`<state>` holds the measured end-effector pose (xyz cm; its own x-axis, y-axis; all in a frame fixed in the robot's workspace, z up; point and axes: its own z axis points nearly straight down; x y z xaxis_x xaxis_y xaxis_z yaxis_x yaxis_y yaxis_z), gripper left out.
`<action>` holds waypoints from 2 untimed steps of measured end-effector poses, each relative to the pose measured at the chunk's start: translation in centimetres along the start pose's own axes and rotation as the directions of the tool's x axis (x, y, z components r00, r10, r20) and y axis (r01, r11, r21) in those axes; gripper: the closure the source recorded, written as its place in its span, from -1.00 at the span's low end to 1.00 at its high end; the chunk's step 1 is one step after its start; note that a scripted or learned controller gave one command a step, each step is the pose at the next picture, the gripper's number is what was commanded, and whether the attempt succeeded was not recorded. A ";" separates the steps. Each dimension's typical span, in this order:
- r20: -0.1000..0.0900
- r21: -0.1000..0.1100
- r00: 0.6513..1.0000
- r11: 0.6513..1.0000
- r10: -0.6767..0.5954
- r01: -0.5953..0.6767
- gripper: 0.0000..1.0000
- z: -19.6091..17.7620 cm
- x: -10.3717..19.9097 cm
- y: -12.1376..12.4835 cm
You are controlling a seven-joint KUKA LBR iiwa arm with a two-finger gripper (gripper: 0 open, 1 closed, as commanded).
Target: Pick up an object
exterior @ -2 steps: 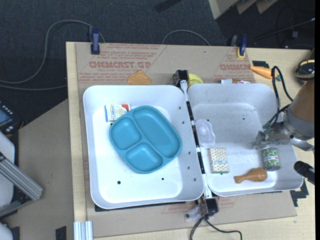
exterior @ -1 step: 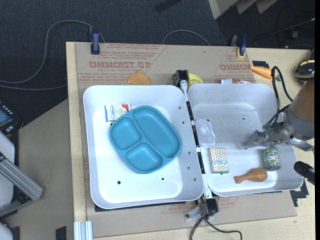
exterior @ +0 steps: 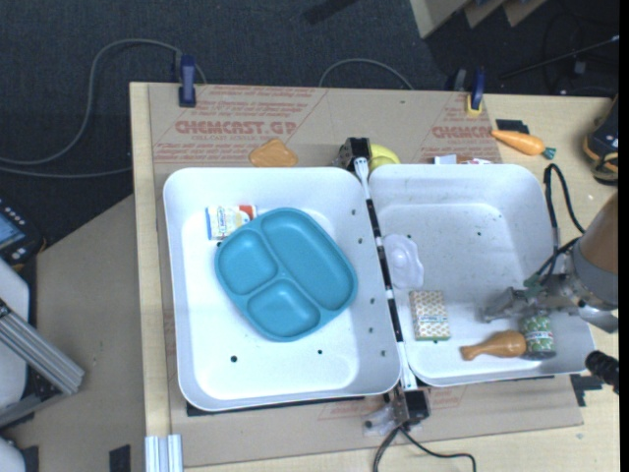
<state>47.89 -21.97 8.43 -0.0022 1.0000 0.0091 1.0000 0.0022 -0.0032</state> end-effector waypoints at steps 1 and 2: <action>0.015 -0.018 1.000 1.000 -0.003 0.003 -1.00 -8.9 -0.3 7.5; -0.014 0.009 1.000 1.000 -0.005 0.006 -1.00 0.2 0.7 19.0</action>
